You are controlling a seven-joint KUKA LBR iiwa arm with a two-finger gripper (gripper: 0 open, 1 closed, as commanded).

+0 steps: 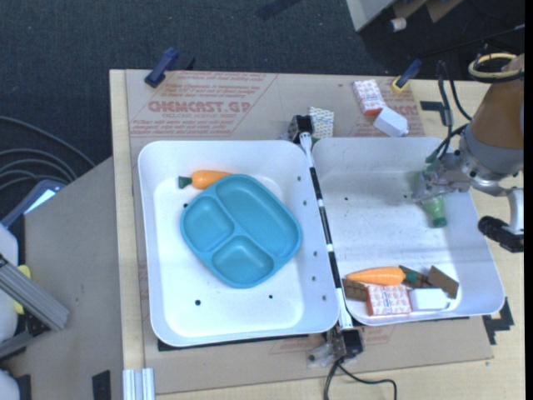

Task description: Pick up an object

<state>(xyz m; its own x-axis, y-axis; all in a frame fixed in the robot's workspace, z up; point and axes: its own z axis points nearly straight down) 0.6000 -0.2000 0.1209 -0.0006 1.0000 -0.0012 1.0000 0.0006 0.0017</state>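
A: What is the gripper (431, 192) doing right now?

B: It is hanging low over the far right part of the right bin (366, 248), right at a small green object (435, 212). The green piece is showing just below the fingertips, but I cannot tell whether it is actually sitting between them or how wide the tool is standing.

A: And the arm (500, 123)?

B: It is reaching in from the right, wrist pointing down into the bin, orange band up above it.

A: Why there?

B: My guess is the green piece is lying apart from the rest, so it is offering room. The orange carrot (376, 277) and the red-and-white box (388, 302) are crowding the near edge.

A: The left bin (166, 307)?

B: It is holding a blue divided plate (240, 230), with a second carrot (202, 178) tucked at its far left rim.
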